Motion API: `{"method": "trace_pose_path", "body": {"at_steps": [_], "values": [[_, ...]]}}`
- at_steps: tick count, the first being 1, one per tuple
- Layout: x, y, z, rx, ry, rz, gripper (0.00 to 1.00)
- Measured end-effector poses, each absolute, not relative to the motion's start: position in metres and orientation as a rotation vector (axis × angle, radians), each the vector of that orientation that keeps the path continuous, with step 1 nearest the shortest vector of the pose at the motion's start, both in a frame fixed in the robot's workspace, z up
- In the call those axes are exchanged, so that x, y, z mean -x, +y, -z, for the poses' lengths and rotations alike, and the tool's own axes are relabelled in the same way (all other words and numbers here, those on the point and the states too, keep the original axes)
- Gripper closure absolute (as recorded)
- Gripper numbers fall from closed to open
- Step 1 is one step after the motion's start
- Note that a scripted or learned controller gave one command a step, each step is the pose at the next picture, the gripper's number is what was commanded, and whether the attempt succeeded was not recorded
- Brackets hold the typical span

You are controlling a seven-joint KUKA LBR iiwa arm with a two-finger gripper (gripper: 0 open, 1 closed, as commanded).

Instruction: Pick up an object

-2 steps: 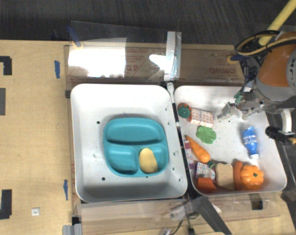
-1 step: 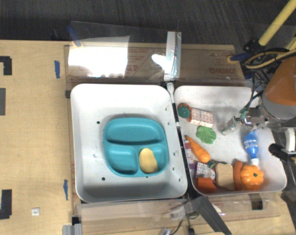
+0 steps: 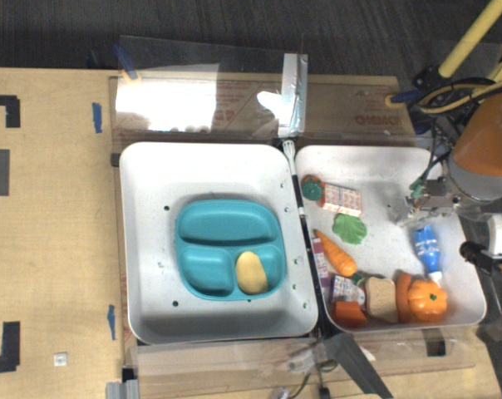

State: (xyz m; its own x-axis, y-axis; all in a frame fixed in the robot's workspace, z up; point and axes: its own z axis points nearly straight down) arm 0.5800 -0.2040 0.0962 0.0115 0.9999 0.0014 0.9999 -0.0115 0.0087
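Observation:
The right bin [image 3: 384,160] holds several toy items. A blue bottle [image 3: 427,252] lies near its right wall, with an orange pumpkin [image 3: 425,299] and a tan bread piece [image 3: 382,299] at the front. A carrot [image 3: 337,256] lies by the divider, near a green leafy piece [image 3: 350,228], a pink-white packet [image 3: 341,199] and a green-red round toy [image 3: 312,189]. My gripper [image 3: 415,204] hangs over the bin's right part, just above and behind the blue bottle, with nothing seen in it.
In the left bin [image 3: 143,223] a teal divided tray [image 3: 222,243] carries a yellow oval toy [image 3: 251,272]. A clear plastic sheet [image 3: 209,98] stands behind the bins. Cables and a yellow pole [image 3: 475,32] crowd the back right.

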Motion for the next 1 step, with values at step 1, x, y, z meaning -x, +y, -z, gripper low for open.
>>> {"method": "trace_pose_path", "body": {"at_steps": [1], "values": [[-0.5799,-0.2025,-0.0954,-2.232,2.209,-0.012,0.00]]}}
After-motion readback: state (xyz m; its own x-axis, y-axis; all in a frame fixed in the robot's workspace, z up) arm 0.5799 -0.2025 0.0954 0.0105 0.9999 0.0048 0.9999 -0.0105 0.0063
